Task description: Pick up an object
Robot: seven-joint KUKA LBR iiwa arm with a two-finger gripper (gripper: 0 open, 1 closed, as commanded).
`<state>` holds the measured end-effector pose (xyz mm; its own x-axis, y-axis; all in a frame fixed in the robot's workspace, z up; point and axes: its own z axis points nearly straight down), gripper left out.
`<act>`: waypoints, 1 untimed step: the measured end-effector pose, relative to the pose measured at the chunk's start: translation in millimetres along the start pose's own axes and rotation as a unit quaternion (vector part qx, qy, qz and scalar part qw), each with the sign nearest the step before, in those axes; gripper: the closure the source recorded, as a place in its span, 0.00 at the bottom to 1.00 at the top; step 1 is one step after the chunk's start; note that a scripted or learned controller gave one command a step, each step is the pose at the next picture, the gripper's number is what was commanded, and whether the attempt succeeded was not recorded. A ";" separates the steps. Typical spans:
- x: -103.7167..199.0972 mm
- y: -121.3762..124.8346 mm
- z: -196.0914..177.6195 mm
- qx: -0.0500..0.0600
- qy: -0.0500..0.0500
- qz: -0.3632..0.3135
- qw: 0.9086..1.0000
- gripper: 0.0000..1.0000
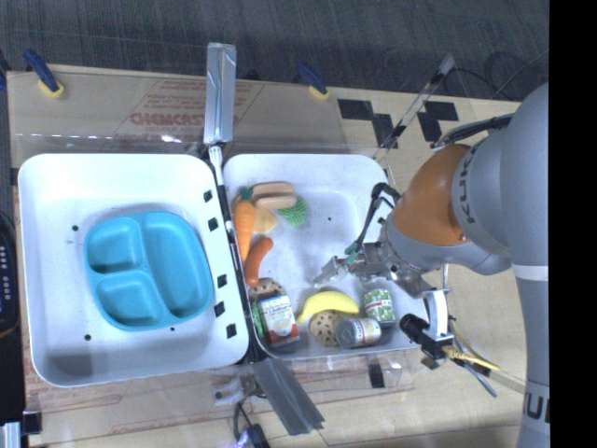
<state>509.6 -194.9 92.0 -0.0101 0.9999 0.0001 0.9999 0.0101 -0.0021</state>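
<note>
Arm (485,203) reaches in from the right, orange band over the right bin's (308,168) right edge. The hand (350,264) is low inside the right bin, just above the banana (331,303). Can't tell if it's spread or pressed together; metal parts blur into the white floor, nothing visibly pinched.

Right bin contents: hot dog bun (273,195) at far left, green leafy piece (295,213) just right of it. Two carrots (244,229) along the left wall, the nearer one (257,257) darker orange. Near-left corner: a small carton (277,315) w/ red label. Banana sits mid-near, touching a round brown cookie (325,328) on its near side. A can (359,332) lies on its side right of the cookie; a green-label can (378,303) stands just beyond it, near the hand.

Left bin (56,194) holds a blue divided tray (149,269), three compartments, roughly centred. Both bins sit side by side on the table (112,110).
</note>
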 end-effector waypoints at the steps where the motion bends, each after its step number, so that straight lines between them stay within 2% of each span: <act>1: 0.3 60.4 -101.2 -0.003 -0.001 -0.089 0.996 0.00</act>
<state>570.2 -193.9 193.1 -0.1866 0.9824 -0.0023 0.9824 0.1866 0.0045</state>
